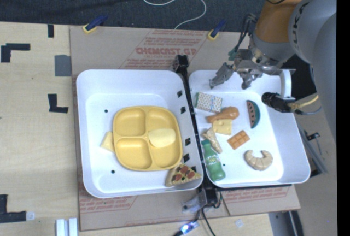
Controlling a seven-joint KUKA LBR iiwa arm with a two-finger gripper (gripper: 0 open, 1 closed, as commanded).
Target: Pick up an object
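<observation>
Here the gripper [233, 77] hangs open and empty above the far edge of the right bin [287, 161].

Pickable toy food lies below it toward the bin's middle: a waffle piece [209, 101], chicken leg [223, 115], cheese [222, 128], watermelon slice [252, 113], croissant [258, 159]. They crowd together, so I judge a descent could nudge neighbours or pinch two at once and slip.
</observation>
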